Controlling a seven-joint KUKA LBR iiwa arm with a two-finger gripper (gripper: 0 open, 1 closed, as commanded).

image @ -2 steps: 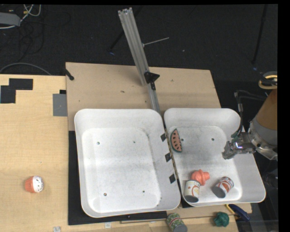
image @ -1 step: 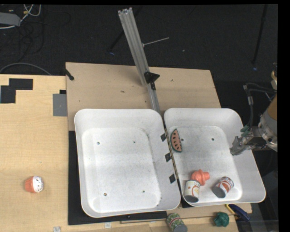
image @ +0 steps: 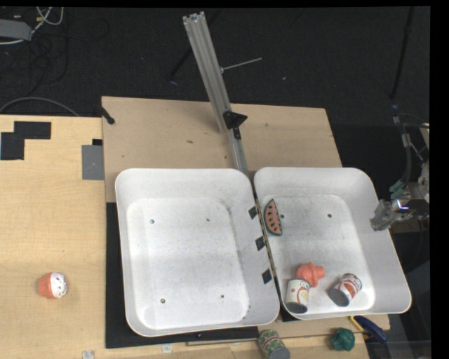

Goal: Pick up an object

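Tool (image: 393,210) hangs just outside right bin's (image: 365,179) edge w/ nothing between its tips, spread or pressed can't tell, clear of the orange toy (image: 309,273) and two cans (image: 298,294) inside.

We saw a pale wooden worktop (image: 56,231) under even light, with a tan board (image: 280,137) laid on it. A slanted aluminium rail (image: 210,66) crossed the board. Beyond lay dark floor (image: 316,56) with loose cables (image: 42,21). Black tape patches (image: 24,137) marked the wood.
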